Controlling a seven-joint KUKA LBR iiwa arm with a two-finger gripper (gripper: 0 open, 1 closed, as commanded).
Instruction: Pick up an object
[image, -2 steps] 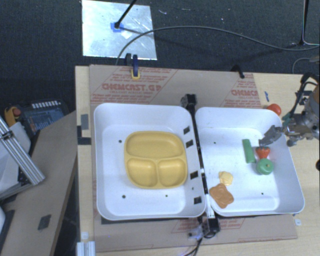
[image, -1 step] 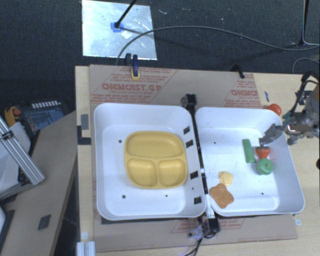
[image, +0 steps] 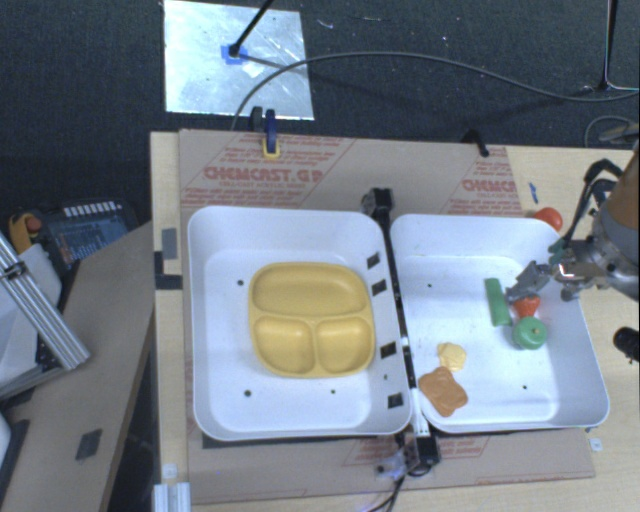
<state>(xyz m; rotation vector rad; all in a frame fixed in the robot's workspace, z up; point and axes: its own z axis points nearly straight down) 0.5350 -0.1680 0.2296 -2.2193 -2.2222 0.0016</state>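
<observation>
pincer (image: 524, 293) sits low over the right bin (image: 470, 245), at the end of the grey arm (image: 600, 255) reaching in from the right edge. whether its fingers are apart or together cannot be told; the tips blur into the items beneath. nothing is seen held between them.

green block (image: 496, 301) lies just left of the pincer, close to touching it. a small red item (image: 527, 307) lies directly under the tips, partly covered and hard to identify. green round item (image: 530, 333) lies just below the pincer. yellow lump (image: 452, 355) and orange-brown piece (image: 443, 391) lie well down and to the left, near the bin's front left corner.

red ball (image: 547, 217) shows above and right of the pincer at the bin's far rim, partly hidden by the arm.

open bin floor extends left of the green block toward the divider. left bin (image: 215, 300), well left, holds a yellow divided tray (image: 309, 318). both bins rest on the table (image: 330, 165).
</observation>
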